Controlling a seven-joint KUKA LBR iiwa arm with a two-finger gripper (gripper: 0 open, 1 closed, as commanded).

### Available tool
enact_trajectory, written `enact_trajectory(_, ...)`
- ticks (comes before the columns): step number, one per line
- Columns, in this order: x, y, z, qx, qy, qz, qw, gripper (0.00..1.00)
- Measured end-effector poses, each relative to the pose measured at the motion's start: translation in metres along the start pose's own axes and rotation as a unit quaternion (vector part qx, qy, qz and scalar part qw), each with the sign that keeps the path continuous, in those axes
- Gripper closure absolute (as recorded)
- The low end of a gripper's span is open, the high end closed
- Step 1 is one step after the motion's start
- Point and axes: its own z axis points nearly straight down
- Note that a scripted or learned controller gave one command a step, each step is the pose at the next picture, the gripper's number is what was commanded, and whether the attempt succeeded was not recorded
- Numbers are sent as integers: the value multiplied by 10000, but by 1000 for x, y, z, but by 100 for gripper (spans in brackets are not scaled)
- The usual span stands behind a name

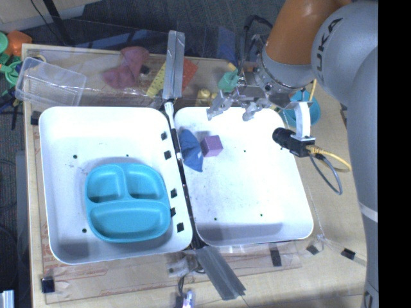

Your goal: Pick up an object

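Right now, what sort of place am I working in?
Probably a robotics lab's bin-picking bench: two white bins side by side, a blue divided plate and purple block as test items, cables around.

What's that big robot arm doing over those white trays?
The robot arm's gripper hangs open over the far edge of the right bin, with nothing between its fingers. Its job is to pick something up. In that bin, a purple block sits beside a blue cloth, near the left wall. A blue divided plate lies in the left bin. Nothing has been grabbed yet.
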Motion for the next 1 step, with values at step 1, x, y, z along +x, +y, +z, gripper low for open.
enact_trajectory(1,-38,34,132,3,-3,-19,10000,0)
